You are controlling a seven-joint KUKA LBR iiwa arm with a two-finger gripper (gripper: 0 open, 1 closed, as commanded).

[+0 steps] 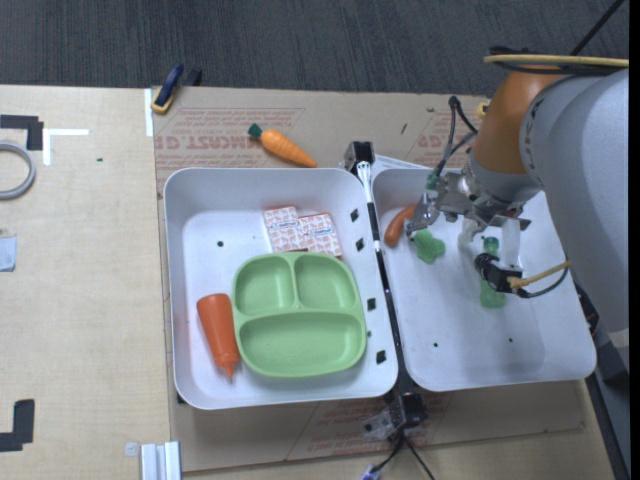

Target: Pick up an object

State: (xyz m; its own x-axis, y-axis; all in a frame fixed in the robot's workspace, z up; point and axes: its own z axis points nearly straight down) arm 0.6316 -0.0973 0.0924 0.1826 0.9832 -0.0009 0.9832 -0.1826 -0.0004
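Note:
My gripper (458, 226) hangs low over the far part of the right bin (540, 353), under the orange-banded wrist. Just left of it lies a small green piece (430, 247), and beside that a short orange-red piece (396, 226) leans against the bin's left wall. A second green piece (492, 294) sits below the gripper, near a looped cable. Nothing can be made out held in the gripper, and the wrist hides part of the bin floor beneath it.
The left bin (190, 203) holds a green divided plate (298, 314), an orange carrot (218, 333) and a pink-and-white packet (297, 230). Another carrot (283, 146) lies on the cardboard behind the bins. The arm's bulk covers the right bin's right side.

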